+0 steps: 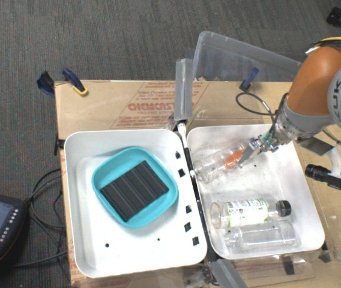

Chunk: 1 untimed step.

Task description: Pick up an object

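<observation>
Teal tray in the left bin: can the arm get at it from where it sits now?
Probably yes. The teal tray lies flat in the left bin with nothing on top or beside it. The gripper is over the right bin, so it must cross the divider between bins; reach looks plausible, not certain.

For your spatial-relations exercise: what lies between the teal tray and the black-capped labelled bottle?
In the camera view, the bins' adjoining walls separate the teal tray from the labelled bottle.
</observation>
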Motion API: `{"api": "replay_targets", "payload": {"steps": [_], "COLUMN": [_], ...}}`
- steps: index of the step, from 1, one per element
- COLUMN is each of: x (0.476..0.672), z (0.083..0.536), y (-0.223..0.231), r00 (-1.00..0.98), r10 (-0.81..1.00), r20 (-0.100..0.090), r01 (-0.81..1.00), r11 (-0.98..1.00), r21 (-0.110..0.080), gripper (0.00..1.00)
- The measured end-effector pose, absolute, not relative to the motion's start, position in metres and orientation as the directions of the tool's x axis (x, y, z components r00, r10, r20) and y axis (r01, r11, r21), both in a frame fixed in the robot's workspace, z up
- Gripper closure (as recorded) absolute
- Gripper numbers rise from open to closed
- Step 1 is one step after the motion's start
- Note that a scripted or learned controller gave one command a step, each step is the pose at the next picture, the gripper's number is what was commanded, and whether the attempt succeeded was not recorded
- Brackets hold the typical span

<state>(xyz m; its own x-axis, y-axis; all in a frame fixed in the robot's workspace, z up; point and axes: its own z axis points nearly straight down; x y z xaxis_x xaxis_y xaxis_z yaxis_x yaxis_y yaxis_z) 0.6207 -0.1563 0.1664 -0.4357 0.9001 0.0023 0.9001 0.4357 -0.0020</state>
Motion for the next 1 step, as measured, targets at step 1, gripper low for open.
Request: {"api": "replay_targets", "payload": {"steps": [1], "x": [0.6321], "z": [0.0818], "y": [-0.1412], "r00": [-0.069], "r10": [0.998], "r20": [-0.006], "r01": [0.997], "r11": [0.068], "r21": [-0.046], "gripper": [0.0]}}
